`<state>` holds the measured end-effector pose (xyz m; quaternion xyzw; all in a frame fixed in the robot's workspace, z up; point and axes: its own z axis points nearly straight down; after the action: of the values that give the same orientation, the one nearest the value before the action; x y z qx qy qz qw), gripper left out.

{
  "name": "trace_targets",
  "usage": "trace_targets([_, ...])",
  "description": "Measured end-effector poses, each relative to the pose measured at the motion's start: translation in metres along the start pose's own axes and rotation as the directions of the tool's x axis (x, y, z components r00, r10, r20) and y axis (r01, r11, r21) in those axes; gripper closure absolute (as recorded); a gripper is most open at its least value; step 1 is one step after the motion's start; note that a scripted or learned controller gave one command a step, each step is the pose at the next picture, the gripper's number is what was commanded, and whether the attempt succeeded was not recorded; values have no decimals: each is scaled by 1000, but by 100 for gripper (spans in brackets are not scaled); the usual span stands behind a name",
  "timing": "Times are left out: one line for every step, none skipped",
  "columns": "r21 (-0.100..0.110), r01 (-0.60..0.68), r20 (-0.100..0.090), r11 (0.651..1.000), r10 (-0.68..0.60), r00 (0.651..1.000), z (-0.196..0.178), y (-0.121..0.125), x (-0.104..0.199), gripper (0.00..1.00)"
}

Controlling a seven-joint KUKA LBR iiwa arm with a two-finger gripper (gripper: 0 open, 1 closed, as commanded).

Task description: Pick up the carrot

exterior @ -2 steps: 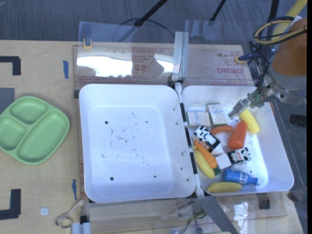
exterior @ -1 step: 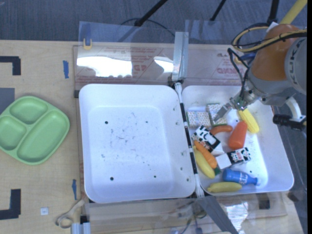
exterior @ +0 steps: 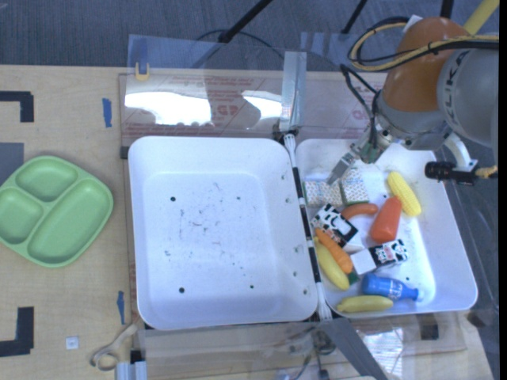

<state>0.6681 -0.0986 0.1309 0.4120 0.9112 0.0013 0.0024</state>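
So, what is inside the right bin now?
The right bin holds a carrot, two bananas, a corn cob, an orange piece, a blue bottle and black-and-white items. What lies under them is covered.

We see a wooden table (exterior: 55, 101) bearing two white bins (exterior: 214, 228) side by side and a green divided plate (exterior: 51, 210) at its left.

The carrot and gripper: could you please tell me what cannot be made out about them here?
- Carrot: its left end is hidden under the black-and-white toy, and the banana crowds its lower side.
- Gripper: too small and blurred to judge how it stands.
- Arm: cut off by the right and top edges.
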Motion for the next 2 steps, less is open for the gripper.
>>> trace_targets([-7, -2, 5, 1000, 2, 1000, -12, 1, -2, 100])
trace_targets([1, 133, -2, 991, -133, 991, -80, -5, 65, 100])
